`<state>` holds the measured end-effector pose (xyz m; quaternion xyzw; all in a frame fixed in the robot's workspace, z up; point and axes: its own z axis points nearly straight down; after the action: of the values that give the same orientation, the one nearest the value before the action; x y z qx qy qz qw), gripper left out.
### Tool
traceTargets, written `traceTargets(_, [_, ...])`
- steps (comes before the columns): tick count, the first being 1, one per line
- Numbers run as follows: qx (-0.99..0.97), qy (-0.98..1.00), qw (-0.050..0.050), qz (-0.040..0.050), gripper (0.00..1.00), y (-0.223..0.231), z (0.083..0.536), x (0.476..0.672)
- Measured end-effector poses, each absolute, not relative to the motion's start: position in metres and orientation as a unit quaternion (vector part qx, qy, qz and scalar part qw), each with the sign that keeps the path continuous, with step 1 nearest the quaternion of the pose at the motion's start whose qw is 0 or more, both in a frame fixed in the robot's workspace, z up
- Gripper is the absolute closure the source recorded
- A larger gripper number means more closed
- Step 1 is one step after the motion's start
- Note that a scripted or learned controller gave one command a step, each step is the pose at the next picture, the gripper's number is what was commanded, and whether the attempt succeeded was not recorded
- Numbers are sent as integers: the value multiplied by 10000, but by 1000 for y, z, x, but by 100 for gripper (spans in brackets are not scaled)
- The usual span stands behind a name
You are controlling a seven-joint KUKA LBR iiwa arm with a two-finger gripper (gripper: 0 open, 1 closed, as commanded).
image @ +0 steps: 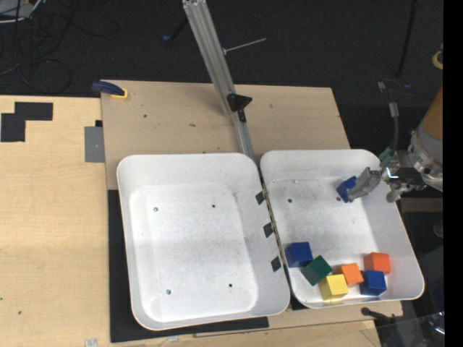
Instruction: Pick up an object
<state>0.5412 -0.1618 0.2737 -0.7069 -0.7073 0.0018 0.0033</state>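
Gripper sits over my right bin, fingers closed on a small blue block, seemingly just off the floor; grasp looks made, lifting clear remains.

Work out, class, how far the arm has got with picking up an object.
Done: the gripper has reached into the right bin and sits at a blue block in its upper part. In hand: whether it grips that block cannot be told. Left: a clear lift; six blocks lie clustered at the bin's lower edge.
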Motion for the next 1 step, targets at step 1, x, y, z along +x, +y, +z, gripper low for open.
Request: traceTargets(1, [-7074, -7068, 15, 7, 0, -163, 276, 542])
